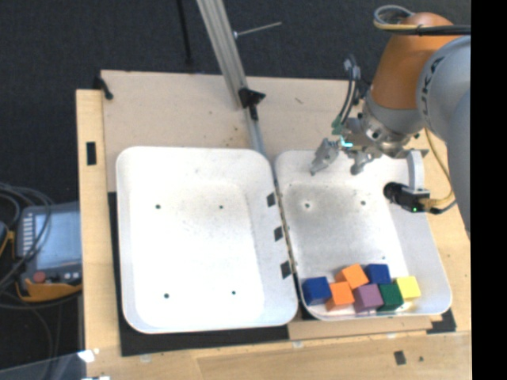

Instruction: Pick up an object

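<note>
The tool (342, 159) hangs over the far end of the right bin (412, 236), its two fingers (322, 158) spread apart with nothing between them. The blocks (360, 287) lie well apart from it, bunched in the bin's near right corner: a blue one (316, 290) nearest the left bin (198, 236), then two orange, a purple, a second blue, a green, and a yellow (409, 287) by the bin's right wall. Both bins rest side by side on the surface (91, 212).
</note>
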Robot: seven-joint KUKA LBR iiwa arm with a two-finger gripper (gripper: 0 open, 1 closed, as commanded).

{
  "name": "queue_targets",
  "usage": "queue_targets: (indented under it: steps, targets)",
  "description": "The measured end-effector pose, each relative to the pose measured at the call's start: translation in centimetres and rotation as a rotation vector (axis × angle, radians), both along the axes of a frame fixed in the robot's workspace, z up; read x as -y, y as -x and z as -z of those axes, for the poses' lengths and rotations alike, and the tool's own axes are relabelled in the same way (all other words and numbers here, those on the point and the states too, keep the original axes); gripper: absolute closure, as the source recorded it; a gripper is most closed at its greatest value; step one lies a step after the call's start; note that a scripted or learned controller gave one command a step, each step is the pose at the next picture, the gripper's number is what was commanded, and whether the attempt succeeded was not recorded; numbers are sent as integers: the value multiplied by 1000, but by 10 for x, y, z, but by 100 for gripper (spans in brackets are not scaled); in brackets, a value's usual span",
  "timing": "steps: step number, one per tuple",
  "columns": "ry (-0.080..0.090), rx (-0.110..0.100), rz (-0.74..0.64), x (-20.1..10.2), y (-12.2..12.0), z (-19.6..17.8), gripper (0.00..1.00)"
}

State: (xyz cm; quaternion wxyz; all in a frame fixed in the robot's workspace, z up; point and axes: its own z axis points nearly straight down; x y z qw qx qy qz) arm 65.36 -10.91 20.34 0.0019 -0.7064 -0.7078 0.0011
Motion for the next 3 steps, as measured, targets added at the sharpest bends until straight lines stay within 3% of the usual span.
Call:
queue_targets:
  steps: [1, 3]
  targets:
    - [2, 5, -1, 0, -1, -3, 0]
    - [4, 2, 5, 7, -3, 80, 0]
